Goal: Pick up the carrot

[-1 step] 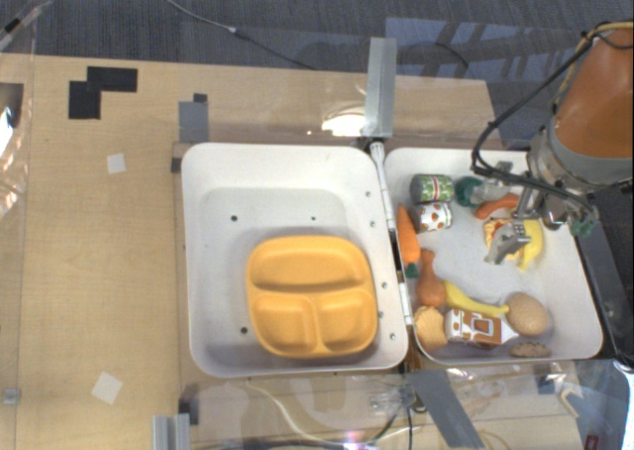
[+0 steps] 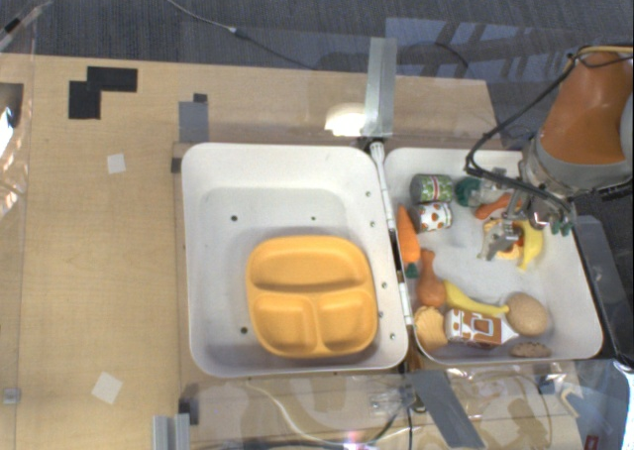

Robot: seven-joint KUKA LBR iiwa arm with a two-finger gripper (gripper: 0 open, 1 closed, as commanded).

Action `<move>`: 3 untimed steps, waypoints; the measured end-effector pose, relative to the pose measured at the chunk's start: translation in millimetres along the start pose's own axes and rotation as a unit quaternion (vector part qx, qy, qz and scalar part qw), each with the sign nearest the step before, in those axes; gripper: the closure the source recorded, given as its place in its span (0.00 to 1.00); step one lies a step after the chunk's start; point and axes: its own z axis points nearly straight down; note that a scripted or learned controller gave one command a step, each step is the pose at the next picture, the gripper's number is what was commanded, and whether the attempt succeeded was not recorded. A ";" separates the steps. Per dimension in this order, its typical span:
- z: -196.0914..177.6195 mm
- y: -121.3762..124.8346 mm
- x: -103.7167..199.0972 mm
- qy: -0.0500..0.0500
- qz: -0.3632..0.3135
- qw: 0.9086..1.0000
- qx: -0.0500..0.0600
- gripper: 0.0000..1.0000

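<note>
I see the carrot (image 2: 407, 235) lying in the right bin (image 2: 590, 311), tight against that bin's left wall, next to the divider between the two bins. Its long axis runs roughly top to bottom in the view, nearly parallel to that wall. Gripper (image 2: 502, 238) sits in the same bin but well to the right of the carrot, over a banana (image 2: 529, 246), so the carrot is off to view-left of it, with a small can (image 2: 434, 217) between them. I can't tell if the jaws are apart or together, too cluttered there; nothing I can call held. My read: next move is a lateral shift toward the left wall, jaws closing across the carrot's short axis; the wall leaves little room for the outer finger
</note>
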 end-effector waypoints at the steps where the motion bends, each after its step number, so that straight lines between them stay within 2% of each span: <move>1: 38.7 -14.5 20.0 -0.007 0.009 1.000 0.001 0.00; 2: 39.7 2.5 -2.4 -0.002 0.075 0.997 0.000 0.00; 3: 25.3 3.7 -6.7 -0.009 0.072 0.997 0.001 1.00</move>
